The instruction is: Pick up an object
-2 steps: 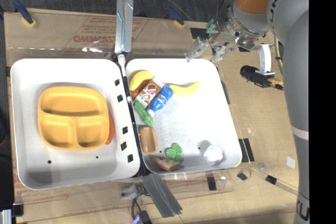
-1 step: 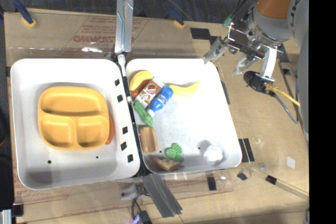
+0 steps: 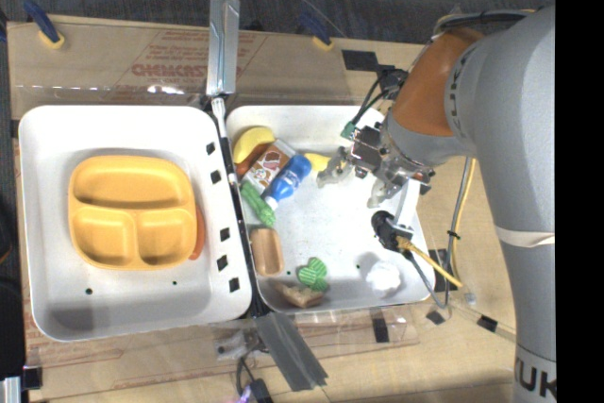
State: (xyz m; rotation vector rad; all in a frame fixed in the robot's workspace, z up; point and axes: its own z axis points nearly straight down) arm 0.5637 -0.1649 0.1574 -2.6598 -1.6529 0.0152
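Grey arm (image 3: 491, 99) reaches over the right bin (image 3: 311, 120), jaws (image 3: 357, 184) apart, gripping nothing.

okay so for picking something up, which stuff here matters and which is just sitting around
Matters: gripper over the right bin; its loose items: blue bottle, yellow banana, green toy, white lump.

Just sitting around: yellow divided tray in the left bin, clamps, cardboard.
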